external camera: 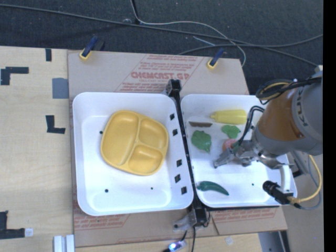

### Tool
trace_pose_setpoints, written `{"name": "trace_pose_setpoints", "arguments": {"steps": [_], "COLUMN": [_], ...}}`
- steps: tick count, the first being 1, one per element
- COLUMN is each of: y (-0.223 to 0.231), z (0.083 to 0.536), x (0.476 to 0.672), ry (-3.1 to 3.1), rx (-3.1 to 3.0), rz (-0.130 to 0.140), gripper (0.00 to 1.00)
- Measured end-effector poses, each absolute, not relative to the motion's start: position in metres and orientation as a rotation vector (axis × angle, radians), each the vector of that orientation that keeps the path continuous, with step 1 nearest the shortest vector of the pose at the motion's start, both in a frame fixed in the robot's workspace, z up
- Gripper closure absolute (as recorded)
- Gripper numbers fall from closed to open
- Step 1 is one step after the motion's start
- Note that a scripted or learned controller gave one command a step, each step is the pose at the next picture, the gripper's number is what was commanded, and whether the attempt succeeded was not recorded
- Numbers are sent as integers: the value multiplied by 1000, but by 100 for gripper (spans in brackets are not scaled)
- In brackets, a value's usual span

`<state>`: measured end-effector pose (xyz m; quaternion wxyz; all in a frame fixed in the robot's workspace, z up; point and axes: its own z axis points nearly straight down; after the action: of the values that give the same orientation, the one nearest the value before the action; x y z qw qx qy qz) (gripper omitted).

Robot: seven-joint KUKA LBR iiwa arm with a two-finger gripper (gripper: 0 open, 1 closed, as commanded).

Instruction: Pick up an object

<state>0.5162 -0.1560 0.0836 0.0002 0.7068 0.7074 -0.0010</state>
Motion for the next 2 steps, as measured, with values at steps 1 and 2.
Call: {"name": "trace_pose_setpoints", "arguments": {"steps": [1,2], "y": [-156,-153], "z": [96,153], "x": [517,509], "ry": [2220,2222], "rx": [2218,2219], "rz": [-1,3], "gripper": [100,100]}}
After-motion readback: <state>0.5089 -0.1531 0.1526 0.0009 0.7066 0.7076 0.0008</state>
